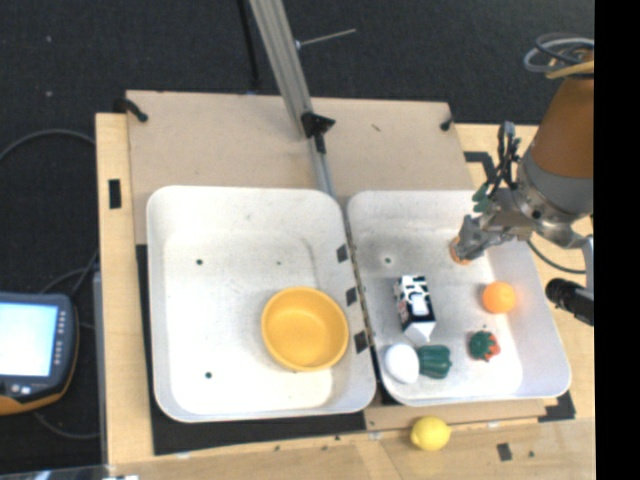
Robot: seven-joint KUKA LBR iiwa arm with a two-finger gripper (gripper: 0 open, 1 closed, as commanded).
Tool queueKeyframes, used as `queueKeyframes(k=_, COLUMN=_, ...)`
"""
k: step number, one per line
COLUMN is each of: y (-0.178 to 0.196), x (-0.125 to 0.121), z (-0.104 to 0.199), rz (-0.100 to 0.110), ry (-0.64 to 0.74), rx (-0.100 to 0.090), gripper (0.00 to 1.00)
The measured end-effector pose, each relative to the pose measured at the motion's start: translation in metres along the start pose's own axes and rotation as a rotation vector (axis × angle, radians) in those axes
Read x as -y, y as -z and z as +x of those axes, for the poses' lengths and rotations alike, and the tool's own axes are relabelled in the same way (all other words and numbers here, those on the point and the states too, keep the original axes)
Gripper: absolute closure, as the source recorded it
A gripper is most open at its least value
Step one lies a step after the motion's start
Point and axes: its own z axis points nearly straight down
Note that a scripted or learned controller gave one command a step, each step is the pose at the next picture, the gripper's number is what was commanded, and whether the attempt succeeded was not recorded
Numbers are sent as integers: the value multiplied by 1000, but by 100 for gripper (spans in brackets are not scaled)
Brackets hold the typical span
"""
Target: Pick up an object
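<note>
My gripper [470,240] hangs over the upper middle of the right bin [380,218], at the end of the grey and orange arm [562,158]. A small orange patch [459,254] shows at its lower tip, and I cannot tell what that is. In the right bin lie a black-and-white carton [415,303], an orange ball [498,297], a small red and green piece [484,346], a dark green object [435,360] and a white rounded object [402,363]. The carton lies below and left of the gripper. The orange ball lies below and right of it.
A yellow bowl [305,328] sits in the left bin [200,228]. A yellow lemon [430,433] lies on the bench in front of the right bin. A slanted metal pole [290,68] rises behind the bins. A screen device [30,348] sits at the far left.
</note>
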Motion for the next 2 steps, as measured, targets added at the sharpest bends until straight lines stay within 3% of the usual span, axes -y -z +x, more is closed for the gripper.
queueKeyframes(k=2, y=1, x=-44, z=98, rz=-1, ry=2, rx=-1, gripper=100)
